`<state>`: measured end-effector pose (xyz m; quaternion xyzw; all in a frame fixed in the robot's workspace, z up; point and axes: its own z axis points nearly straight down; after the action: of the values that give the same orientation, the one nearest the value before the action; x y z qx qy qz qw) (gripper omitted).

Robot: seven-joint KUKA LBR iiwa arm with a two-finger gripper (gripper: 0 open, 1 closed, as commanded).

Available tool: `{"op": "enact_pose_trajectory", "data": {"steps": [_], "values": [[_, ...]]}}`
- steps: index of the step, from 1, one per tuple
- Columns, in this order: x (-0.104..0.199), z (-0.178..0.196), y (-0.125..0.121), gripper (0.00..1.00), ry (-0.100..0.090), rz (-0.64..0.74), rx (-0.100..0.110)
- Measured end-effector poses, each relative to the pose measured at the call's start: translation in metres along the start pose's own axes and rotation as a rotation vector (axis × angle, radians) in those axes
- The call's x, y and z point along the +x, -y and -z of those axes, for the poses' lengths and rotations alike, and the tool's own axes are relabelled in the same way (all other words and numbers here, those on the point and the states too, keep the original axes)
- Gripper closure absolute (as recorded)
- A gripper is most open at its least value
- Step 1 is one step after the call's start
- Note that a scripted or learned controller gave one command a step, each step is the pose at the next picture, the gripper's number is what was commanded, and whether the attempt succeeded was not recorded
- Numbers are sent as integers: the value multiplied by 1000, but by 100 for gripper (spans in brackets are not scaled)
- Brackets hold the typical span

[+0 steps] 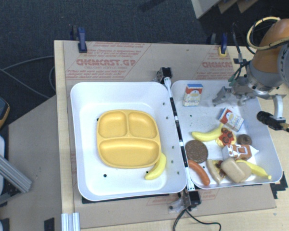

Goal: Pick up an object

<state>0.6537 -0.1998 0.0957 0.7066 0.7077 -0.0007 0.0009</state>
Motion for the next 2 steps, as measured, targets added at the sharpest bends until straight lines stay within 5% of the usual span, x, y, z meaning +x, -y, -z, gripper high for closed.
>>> {"op": "enact_pose_trajectory", "data": {"steps": [1,2], "values": [[14,-12,53,0,-4,-4,5],[13,0,50,100,-1,-3,-2]]}}
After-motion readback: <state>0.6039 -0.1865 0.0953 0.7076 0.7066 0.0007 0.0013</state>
